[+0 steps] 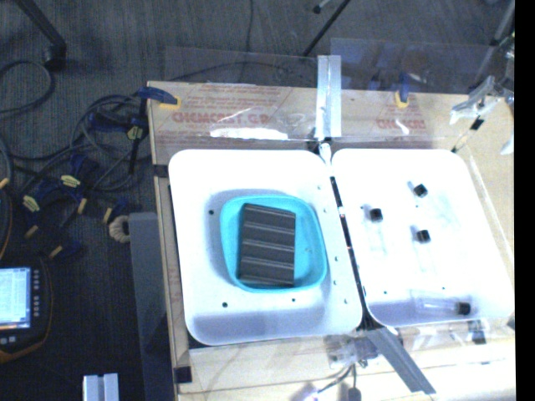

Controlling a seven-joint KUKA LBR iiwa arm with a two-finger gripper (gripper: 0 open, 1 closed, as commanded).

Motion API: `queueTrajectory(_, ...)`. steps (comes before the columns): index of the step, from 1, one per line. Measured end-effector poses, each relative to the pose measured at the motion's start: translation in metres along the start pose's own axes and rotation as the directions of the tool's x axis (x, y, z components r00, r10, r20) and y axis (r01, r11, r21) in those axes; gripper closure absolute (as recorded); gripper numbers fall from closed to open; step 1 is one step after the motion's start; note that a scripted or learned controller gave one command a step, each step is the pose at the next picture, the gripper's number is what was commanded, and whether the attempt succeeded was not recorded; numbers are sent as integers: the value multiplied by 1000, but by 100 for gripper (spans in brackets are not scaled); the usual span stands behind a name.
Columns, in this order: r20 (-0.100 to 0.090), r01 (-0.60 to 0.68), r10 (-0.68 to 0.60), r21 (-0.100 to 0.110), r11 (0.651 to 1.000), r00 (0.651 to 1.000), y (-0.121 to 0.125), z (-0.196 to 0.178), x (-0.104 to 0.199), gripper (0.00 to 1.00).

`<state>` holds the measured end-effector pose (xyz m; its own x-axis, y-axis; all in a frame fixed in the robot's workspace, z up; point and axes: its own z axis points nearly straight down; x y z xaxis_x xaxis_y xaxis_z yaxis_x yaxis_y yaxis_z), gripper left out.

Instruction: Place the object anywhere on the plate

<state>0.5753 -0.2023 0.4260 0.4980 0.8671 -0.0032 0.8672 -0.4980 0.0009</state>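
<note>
Gripper (pixel 483 100): probably the pale metal piece over the far right corner of the bench, too small and blurred to tell whether it is spread or pressed together; nothing is seen in it. Dark grey ribbed block (pixel 267 244): lies flat at the middle of the blue plate (pixel 311 266), its long side running from the far edge towards the near edge, wholly within the rim. The plate sits at the centre of the left bin (pixel 191 224). The placement appears complete. What seems left is to keep the arm well apart from the plate, since a low sweep across the shared bin edge could nudge the block off. Right bin (pixel 485 215): three small black pieces (pixel 375 215) scattered towards its far left corner, and a clear tube with a dark cap (pixel 443 307) along its near edge. None of these stands between the block and the plate. Loose cables (pixel 100 132) lie on the floor beyond the bench's left edge.
</note>
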Motion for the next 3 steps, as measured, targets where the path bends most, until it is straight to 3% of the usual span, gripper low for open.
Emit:
queueTrajectory(1,-1,-55,55,4,999,999,-19,156,-16,0)
queueTrajectory(2,-2,-34,34,6,999,999,-74,227,-56,0)
queueTrajectory(3,0,-32,32,1,999,999,-27,118,-23,0)
